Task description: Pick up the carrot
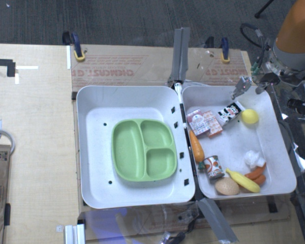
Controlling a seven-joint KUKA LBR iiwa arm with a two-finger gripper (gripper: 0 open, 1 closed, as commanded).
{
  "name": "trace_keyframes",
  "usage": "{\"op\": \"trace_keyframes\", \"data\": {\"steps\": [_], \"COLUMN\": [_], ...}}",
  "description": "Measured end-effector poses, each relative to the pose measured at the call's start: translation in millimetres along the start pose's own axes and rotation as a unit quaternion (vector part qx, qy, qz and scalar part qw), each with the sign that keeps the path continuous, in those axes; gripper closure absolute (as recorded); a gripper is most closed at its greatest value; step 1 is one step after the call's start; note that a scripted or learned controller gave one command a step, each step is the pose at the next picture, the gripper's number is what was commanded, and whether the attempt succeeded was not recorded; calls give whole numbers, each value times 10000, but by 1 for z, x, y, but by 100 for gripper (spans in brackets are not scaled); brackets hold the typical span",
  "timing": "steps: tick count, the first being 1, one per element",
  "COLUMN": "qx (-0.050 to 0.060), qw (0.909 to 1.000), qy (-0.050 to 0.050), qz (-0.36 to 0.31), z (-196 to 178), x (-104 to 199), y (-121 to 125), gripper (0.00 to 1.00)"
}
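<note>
- The carrot (195, 146) is seen lying along the left wall of the right bin (282, 136), beside the small can (213, 167).
- The gripper (242, 87) is held above that bin's far edge; its opening cannot be told.

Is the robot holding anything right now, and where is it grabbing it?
No, nothing sits in the gripper. It hangs over the right white bin's far edge. The long orange carrot lies by that bin's left wall, untouched.

Wooden bench (35, 136) under two white bins (91, 151)
</note>
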State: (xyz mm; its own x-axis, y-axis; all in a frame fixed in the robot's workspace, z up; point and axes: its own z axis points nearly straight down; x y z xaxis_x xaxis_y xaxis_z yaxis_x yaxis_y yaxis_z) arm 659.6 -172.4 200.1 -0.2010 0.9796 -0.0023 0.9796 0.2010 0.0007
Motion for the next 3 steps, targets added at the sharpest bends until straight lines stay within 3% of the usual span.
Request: {"op": "trace_keyframes", "data": {"steps": [1, 2, 3], "qx": [-7, -14, -33], "qw": [9744, 9215, 9221], "qy": [6, 4, -8], "qz": [-2247, -3884, -3870], "z": [108, 107, 97], "x": [-38, -21, -21], "y": [-61, -121, -120], "gripper": [0, 0, 100]}}
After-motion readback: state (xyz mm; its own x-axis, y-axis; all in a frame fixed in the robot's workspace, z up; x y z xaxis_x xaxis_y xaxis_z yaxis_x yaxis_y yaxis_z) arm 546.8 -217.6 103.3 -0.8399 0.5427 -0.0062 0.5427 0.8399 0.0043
